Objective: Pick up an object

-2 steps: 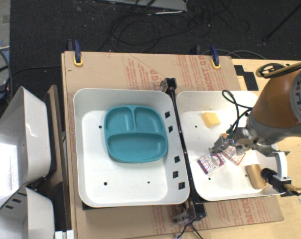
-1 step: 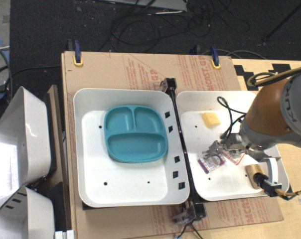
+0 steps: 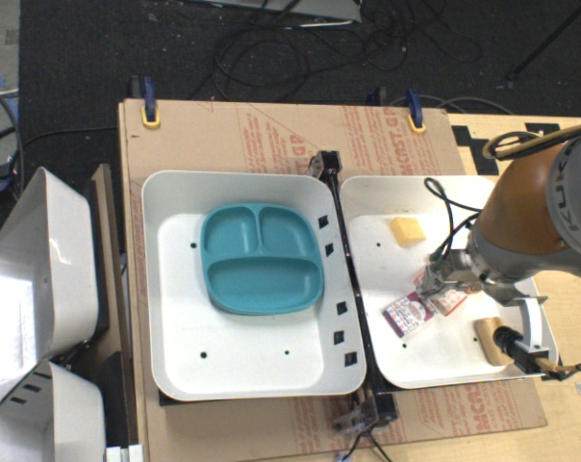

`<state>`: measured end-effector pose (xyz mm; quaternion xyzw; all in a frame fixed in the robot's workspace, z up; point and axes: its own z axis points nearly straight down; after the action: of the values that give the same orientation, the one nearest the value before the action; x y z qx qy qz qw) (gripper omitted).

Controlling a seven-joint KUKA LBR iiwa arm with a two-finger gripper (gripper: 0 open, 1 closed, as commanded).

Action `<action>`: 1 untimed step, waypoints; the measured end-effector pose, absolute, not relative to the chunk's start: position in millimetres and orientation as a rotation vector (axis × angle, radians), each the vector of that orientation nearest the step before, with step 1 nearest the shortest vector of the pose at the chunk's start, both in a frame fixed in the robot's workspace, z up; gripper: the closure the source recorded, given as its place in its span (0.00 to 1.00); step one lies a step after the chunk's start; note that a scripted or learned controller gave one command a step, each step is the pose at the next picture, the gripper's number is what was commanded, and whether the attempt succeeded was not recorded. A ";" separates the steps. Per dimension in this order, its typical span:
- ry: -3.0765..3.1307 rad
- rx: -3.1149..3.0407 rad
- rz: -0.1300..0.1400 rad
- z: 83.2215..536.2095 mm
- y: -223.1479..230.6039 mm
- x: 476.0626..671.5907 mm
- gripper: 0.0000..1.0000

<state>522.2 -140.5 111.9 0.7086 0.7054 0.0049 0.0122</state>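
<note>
We are observing the grey arm w/ orange band reaching into the right shallow white bin (image 3: 387, 200) on the counter. The pincer (image 3: 442, 279) is hovering low, right over a small purple-and-white packet (image 3: 407, 314) and a pinkish-red packet (image 3: 450, 301) beside it. Pick not yet confirmed: both packets are lying on the bin floor. We cannot tell how the pincer is set; wrist is blocking it. Also in that bin: a yellow foam block (image 3: 407, 229) and a tan wooden-handled tool (image 3: 490, 340). Left bin (image 3: 175, 354) is holding a teal divided plastic plate (image 3: 262, 260). Lift is remaining, in our judgement.
</note>
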 end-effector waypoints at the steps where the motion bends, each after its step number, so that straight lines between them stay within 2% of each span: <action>1: 2.222 2.216 0.004 175.1 -138.4 523.4 1.00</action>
<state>523.4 -138.4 175.1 0.7061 0.7081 0.0011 0.0020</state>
